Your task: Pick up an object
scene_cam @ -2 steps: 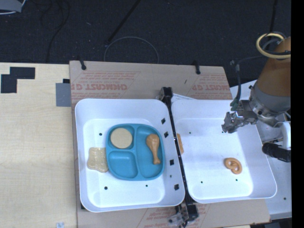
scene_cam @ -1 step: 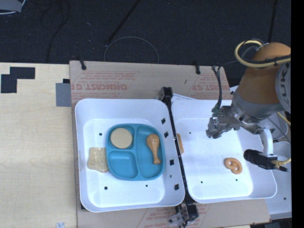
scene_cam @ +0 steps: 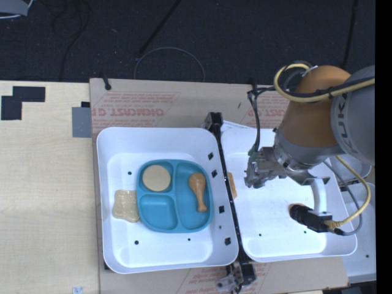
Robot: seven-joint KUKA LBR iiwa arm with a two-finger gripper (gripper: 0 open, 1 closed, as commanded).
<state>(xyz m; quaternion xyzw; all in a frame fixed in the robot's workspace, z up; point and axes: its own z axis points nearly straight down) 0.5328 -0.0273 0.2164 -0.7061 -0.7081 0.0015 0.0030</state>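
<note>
bench: pale wooden bench (scene_cam: 43,182) bearing a brown cardboard sheet (scene_cam: 153,106) printed with reddish, mirrored lettering too faint to read.
bins: left shallow white plastic bin (scene_cam: 116,141) and right shallow white plastic bin (scene_cam: 269,250), side by side.
arm: grey arm with an orange band (scene_cam: 315,112), reaching in from the right over the right bin.
tray: blue three-compartment plastic tray (scene_cam: 173,196) in the left bin.
gripper: dark two-finger gripper (scene_cam: 257,175) low over the right bin's left part; spread of its tips cannot be told.
targets: tan round toy bread (scene_cam: 155,177) and brown toy drumstick (scene_cam: 198,190) on the tray, long axis roughly up-down; pale toy slice (scene_cam: 126,205) just beside the tray.
key relation: all targets lie left of the gripper, across the divider.
</note>
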